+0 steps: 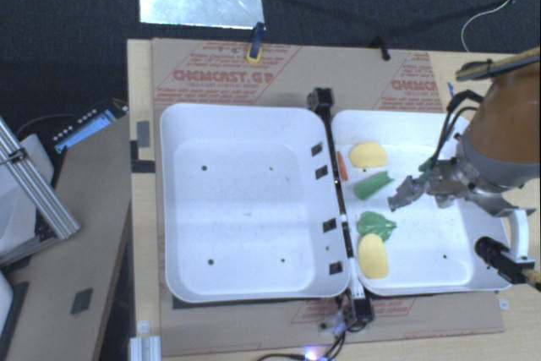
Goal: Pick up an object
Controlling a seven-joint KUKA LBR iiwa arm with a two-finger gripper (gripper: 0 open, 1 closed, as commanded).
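Note:
The right bin (423, 131) holds several small objects along its left side. A yellow piece (368, 155) lies at the back, with a green stick (372, 183) just in front of it. Nearer the front are a green leafy piece (374, 224) and a second yellow piece (373, 256). A thin orange strip (341, 166) lies by the bin's left wall. My gripper (404, 194) hangs over the middle of the right bin, pointing left. It is just right of the green stick and apart from it. Nothing shows in its grasp.
The left bin (245, 118) adjoins the right one along a rim with black clips (321, 173). The arm's orange band and grey wrist (499, 139) cover the right bin's right side. Both bins rest on a cardboard sheet (220, 68).

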